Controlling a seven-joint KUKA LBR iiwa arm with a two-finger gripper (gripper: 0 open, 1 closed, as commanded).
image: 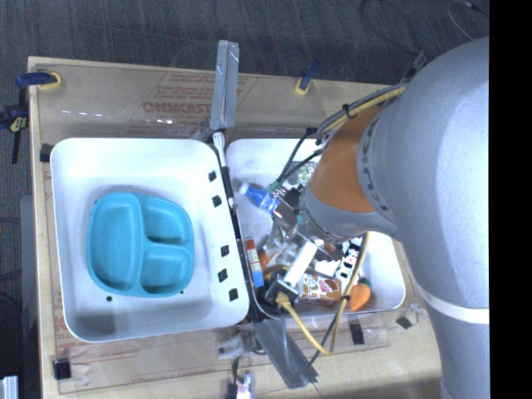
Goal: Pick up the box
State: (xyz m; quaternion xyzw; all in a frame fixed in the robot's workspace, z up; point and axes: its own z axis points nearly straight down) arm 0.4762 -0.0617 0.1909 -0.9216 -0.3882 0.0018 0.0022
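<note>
A flat box (320,287) with brown and white print lies near the front of the right bin (391,285), partly under the arm. My gripper (277,249) is low in that bin, just left of the box and over the clutter by the dividing wall. The wrist hides what lies right beneath it. I cannot make out anything held in it.
An orange carrot-like toy (359,296) lies right of the box, and a black and white patterned item (347,261) just behind it. A clear bottle with a blue cap (258,196) rests further back. The left bin (75,306) holds a blue divided plate (141,243).
</note>
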